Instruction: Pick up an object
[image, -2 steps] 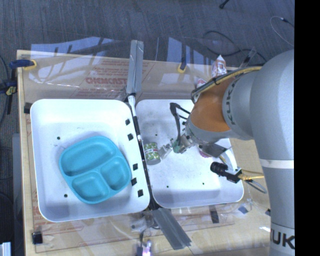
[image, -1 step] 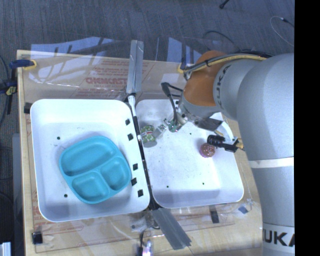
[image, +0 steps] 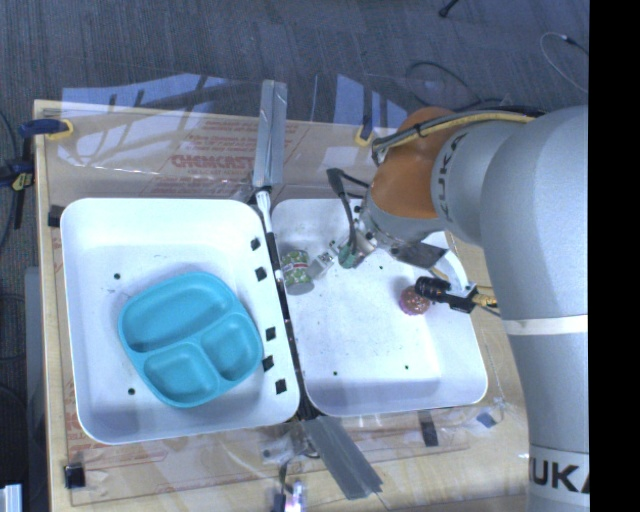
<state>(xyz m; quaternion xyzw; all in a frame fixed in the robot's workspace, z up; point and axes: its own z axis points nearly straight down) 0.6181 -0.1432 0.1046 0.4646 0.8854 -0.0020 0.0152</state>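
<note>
Near the upper left of the right bin (image: 455, 385), you can see a small greenish can-like object (image: 296, 271) lying just beside the divider between the two bins. A small reddish, speckled object (image: 415, 300) sits further right on the same bin floor, next to a dark fitting on the arm. Between them, toward the bin's back wall, the gripper (image: 347, 255) hangs low over the floor, with something small and green at its tip; you cannot tell from this angle whether the fingers are open or closed, or whether they hold anything. The arm (image: 530, 230) comes in from the right, its orange band above the wrist bent down over the bin's back edge. Over in the left bin (image: 100, 240), a blue divided plate (image: 190, 338) lies flat, tilted diagonally, with three compartments.
</note>
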